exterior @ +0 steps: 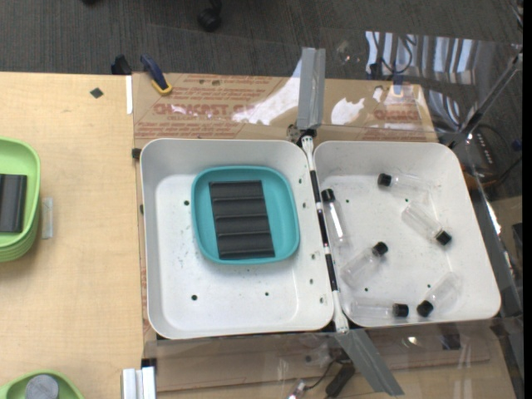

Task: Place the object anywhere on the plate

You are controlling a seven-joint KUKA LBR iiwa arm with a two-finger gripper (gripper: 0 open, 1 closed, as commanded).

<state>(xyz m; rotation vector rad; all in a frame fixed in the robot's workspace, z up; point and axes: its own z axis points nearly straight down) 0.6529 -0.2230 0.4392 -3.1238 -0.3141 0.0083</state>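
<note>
A teal square plate [245, 216] lies in the left bin [166, 248], with a dark ribbed block [241, 219] resting on its middle. In the right bin [465, 189] lie several clear plastic vials with black caps: one along the left wall [332, 214], one near the top [395, 179], one at the right [426, 224], one in the middle [366, 260], and others near the front edge [436, 296].
A green tray [17, 202] with a dark item sits at the left edge of the wooden bench. A metal divider post [310, 94] stands behind the bins. Cardboard lies behind the left bin, and a blue-yellow tool [155, 73] rests on it.
</note>
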